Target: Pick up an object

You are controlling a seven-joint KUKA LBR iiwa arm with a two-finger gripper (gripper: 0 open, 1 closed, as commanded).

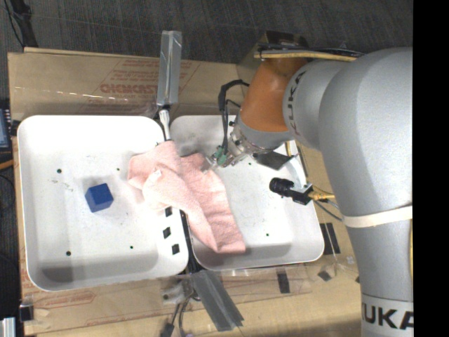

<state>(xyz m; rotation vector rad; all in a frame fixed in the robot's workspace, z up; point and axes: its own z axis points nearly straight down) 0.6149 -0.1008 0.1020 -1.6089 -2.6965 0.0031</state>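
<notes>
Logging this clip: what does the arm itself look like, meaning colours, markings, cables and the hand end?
The arm is bulky, rounded and light grey, with an orange band above the wrist and dark "UKA" lettering low on its body. A thin black cable loops beside the wrist. The hand is small, metallic and greenish at its tip.

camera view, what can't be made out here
- Pincer: fingertips too small and blurred at the pink cloth to tell any grip.
- Cloth covers the divider between left bin and right bin.
- The arm hides the right bin's far corner.
</notes>
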